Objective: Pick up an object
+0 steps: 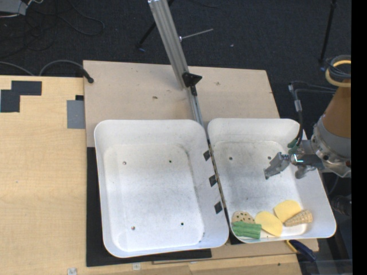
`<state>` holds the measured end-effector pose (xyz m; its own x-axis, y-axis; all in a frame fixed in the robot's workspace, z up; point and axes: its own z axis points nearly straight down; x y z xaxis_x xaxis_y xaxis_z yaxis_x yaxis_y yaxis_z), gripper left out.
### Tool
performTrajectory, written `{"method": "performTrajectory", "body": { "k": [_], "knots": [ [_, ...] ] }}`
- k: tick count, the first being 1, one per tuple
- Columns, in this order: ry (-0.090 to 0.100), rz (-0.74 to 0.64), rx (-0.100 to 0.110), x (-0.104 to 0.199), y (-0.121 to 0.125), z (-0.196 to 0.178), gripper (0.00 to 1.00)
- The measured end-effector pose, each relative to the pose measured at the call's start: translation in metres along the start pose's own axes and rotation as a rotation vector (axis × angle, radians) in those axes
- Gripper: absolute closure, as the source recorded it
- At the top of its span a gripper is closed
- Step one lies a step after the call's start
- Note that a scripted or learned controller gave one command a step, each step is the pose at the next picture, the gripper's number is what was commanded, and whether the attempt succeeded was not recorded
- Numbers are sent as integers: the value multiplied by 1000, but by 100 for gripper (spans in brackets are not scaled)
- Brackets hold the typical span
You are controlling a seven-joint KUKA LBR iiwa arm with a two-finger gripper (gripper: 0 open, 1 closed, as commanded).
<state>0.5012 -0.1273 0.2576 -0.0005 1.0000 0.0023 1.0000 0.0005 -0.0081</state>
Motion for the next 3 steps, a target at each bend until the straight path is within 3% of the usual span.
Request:
{"method": "performTrajectory", "body": {
  "k": [1,3],
  "knots": [
    [-1,4,-5,-1,1,-2,0],
    [0,2,0,-3,-6,109,0]
  ]
}}
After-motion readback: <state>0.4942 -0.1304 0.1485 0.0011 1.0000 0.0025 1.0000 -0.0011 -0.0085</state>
